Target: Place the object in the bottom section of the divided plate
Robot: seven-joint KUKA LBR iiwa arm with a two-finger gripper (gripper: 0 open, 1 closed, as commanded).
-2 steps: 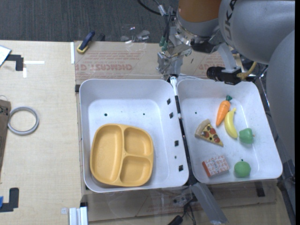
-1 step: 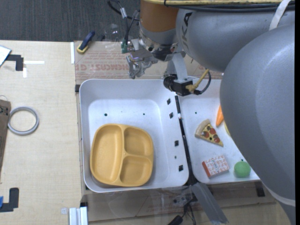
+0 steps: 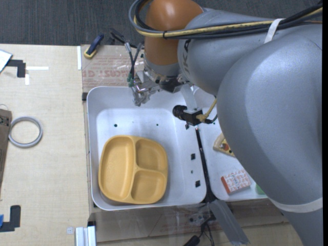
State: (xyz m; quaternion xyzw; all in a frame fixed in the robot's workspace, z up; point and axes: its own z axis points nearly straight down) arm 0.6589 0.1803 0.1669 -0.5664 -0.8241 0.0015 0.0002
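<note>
Here, line by line:

Arm: the grey arm (image 3: 266, 86) reaches in from the right and covers most of the right bin; its orange band (image 3: 166, 27) sits above the far edge of the left bin.

Gripper: the gripper (image 3: 139, 97) hangs below the orange band, over the far rim of the left bin. Its tips are small and blurred, so I cannot tell how wide they stand, and nothing can be seen between them.

Left bin: the white left bin (image 3: 102, 106) holds the plate in its near half.

Divided plate: the yellow divided plate (image 3: 133, 169) lies flat, with one long section on the left and two smaller sections on the right, one far and one near. All three show bare yellow.

Right bin: the right bin (image 3: 218, 186) shows past the arm. In it lie a tan wedge-shaped piece (image 3: 222, 145) and, nearer, a small patterned box (image 3: 235, 182); the arm partly hides both.

Bench, left: a grey tape ring (image 3: 24, 131) lies on the pale board, well apart from the bins.
</note>
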